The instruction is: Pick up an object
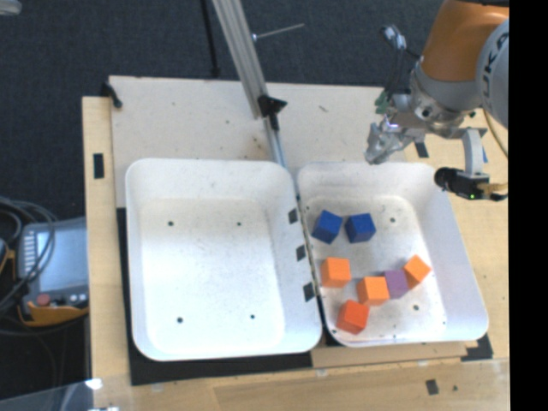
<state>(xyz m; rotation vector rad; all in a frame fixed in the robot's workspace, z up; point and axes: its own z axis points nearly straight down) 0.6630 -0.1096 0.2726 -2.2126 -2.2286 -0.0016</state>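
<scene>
Your pincer hangs over the far rim of the right bin; I cannot tell its grip state, and nothing shows in it. Below it, in the bin: two blue cubes side by side, edges skewed; nearer, four orange cubes and one purple cube clustered, none with a clear long axis. Left bin speckled white. Both sit on the pale wood counter; dark carpet beyond, a slanted metal post at far centre.
</scene>
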